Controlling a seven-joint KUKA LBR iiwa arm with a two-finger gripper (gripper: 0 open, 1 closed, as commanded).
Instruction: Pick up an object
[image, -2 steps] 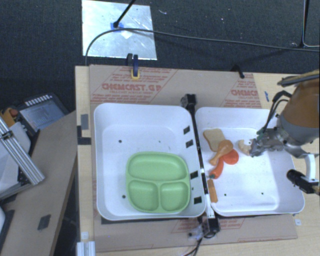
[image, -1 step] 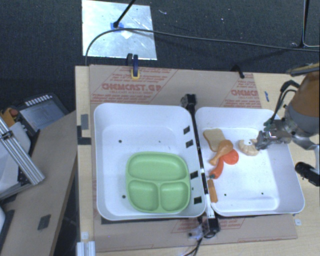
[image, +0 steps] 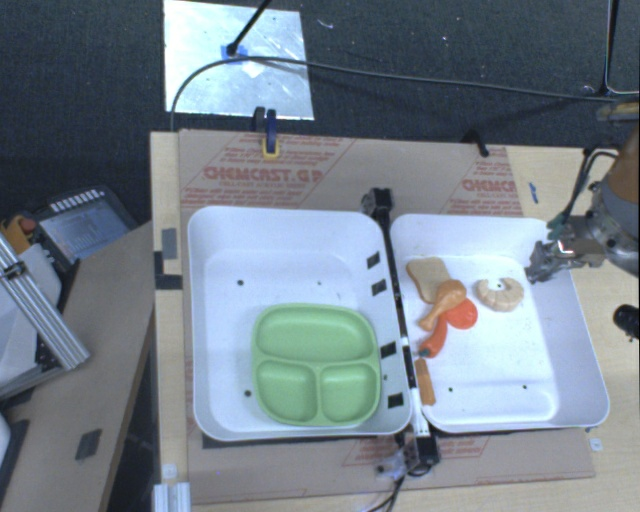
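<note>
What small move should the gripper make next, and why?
Probably shift left and lower toward the shrimp. The gripper sits at the right bin's right edge, and the shrimp is the nearest item and lies apart from the others.

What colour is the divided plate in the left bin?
Light green, all over. The divided plate shows best in the camera view.

The arm (image: 615, 215) is cut off by the right picture edge. Its gripper (image: 545, 258), over the right bin's (image: 560, 390) far right rim, is too small and blurred to read.
</note>
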